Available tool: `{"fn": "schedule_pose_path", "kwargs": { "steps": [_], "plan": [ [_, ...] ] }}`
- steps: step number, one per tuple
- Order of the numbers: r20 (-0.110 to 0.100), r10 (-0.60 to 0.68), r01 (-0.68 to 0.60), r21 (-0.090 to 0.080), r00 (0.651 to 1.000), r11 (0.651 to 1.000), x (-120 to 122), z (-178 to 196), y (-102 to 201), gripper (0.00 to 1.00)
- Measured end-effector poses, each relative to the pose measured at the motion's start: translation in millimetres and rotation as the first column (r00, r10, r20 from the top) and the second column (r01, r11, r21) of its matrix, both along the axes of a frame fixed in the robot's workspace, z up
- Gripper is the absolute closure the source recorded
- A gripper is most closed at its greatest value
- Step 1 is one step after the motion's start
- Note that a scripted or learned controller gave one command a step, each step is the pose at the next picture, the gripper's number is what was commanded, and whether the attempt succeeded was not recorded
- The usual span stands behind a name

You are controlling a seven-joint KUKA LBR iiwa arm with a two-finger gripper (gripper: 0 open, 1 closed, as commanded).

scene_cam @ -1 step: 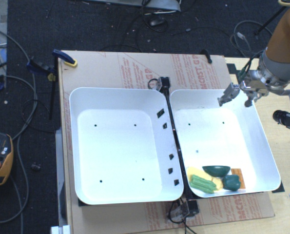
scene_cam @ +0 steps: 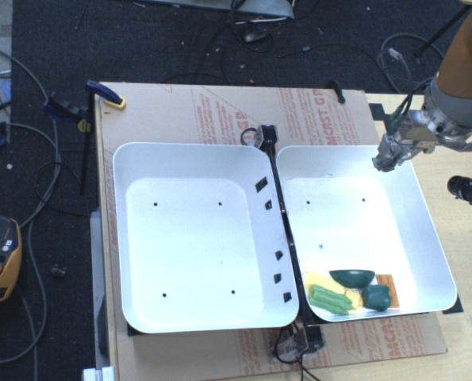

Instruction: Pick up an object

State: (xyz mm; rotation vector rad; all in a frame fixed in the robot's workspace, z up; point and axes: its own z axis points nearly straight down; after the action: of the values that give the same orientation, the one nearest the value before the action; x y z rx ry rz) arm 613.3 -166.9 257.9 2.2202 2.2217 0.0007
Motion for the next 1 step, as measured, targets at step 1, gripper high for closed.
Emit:
{"fn": "schedule_pose_path", "kwargs": {
  "steps": [1],
  "plan": [
    [0.000, 0.000, 0.000, 0.000, 1.000, 1.000, 0.1, 9.8, 0.1, 1.00]
  ]
}}
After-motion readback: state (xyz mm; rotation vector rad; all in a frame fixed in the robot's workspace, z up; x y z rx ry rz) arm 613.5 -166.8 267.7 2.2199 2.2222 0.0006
